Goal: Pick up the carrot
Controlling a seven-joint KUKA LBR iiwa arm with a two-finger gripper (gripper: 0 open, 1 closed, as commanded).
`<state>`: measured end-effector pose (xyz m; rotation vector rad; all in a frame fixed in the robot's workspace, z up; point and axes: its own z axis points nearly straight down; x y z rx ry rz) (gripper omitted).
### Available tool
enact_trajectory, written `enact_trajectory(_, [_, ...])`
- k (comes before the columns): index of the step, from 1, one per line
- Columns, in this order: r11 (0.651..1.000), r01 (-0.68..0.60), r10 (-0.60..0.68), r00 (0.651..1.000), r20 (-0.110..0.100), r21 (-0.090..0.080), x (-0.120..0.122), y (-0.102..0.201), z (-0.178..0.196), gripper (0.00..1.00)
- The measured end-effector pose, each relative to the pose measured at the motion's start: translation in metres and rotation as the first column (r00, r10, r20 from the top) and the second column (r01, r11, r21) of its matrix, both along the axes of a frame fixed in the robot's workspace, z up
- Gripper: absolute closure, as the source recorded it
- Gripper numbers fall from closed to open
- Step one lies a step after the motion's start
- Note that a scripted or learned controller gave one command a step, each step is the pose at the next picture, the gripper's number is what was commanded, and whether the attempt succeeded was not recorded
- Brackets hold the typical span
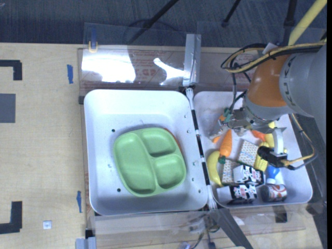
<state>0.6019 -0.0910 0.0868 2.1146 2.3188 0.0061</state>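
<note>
Gripper point(234, 122) low in right bin point(303, 191), just above carrot point(226, 144); can't tell its state. Carrot lies beside banana point(213, 167). Green tray point(149, 161) in left bin point(98, 113).

Two white bins point(98, 139) look like smooth, faintly glossy plastic, and the left one holds a matt green plastic tray point(149, 161). The desk point(41, 139) is pale wood with a flat, dull finish. The carrot point(225, 145) and banana point(213, 167) look like smooth plastic, and the arm point(306, 84) is matt grey with a satin orange band.
</note>
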Motion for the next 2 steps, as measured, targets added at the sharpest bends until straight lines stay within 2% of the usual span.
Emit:
enact_trajectory(1, [0.969, 0.247, -0.247, 0.969, -0.004, -0.001, 0.009, -0.061, 0.016, 0.0])
enact_trajectory(2, [0.969, 0.245, -0.245, 0.969, -0.001, 0.0, 0.01, -0.061, 0.026, 1.0])
